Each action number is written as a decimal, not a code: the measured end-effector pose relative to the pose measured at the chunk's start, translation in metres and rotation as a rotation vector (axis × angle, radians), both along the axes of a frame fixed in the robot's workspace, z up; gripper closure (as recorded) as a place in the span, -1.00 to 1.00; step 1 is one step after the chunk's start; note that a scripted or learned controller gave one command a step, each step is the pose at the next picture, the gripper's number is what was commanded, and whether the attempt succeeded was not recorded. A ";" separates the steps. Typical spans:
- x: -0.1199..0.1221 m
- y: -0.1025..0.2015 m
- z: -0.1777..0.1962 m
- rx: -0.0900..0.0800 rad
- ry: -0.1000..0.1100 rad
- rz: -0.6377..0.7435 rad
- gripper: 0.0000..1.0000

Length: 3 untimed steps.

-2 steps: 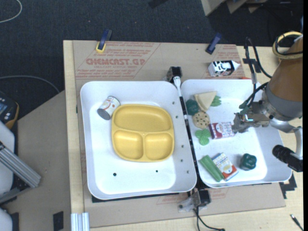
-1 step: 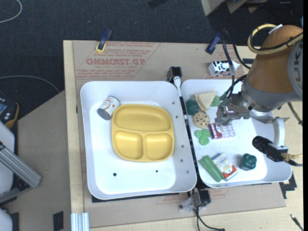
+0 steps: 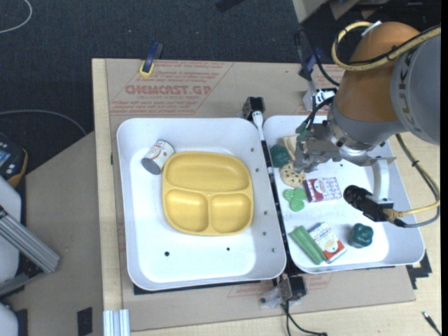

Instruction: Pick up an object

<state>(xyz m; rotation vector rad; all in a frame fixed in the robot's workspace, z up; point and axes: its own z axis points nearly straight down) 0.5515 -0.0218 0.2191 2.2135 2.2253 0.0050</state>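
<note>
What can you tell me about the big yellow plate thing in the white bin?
The yellow tray looks like smooth, slightly shiny plastic with rounded corners. It has three hollows: one wide one at the back and two smaller ones in front. Nothing lies in them. It rests flat, right side up, near the middle of the left bin. A small toppled cup lies by its back left corner, close or just touching.

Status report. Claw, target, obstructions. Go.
Claw low in right bin, over the cookie; grip unconfirmed. Green leaf and red-white carton close beside it. Yellow tray and can in left bin.
</note>
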 end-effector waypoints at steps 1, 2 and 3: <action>-0.003 0.003 -0.002 0.000 0.005 -0.004 1.00; 0.003 0.000 -0.002 -0.001 0.002 -0.005 1.00; 0.000 -0.001 0.013 -0.001 0.000 -0.005 1.00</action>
